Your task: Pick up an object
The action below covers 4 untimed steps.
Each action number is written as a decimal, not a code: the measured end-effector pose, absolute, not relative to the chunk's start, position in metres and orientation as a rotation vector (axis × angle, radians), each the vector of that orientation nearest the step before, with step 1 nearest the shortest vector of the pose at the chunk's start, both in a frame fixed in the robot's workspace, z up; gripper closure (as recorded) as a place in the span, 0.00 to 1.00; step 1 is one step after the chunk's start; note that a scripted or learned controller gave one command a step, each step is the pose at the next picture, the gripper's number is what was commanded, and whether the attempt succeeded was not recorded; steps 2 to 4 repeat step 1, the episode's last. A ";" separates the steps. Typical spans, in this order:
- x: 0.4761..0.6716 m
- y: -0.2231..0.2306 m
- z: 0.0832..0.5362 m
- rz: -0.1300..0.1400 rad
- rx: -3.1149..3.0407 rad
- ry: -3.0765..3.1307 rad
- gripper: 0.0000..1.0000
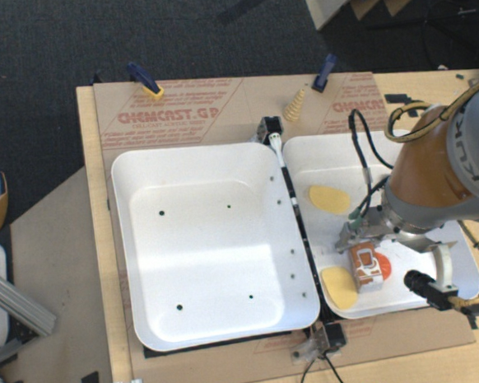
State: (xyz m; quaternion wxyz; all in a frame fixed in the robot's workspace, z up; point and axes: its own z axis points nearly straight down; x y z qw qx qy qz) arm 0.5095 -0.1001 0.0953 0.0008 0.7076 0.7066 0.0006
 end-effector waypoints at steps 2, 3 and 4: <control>0.550 -0.038 0.191 0.014 2.206 2.225 1.00; 0.550 -0.038 0.191 0.014 2.206 2.225 1.00; 0.550 -0.038 0.191 0.014 2.206 2.225 1.00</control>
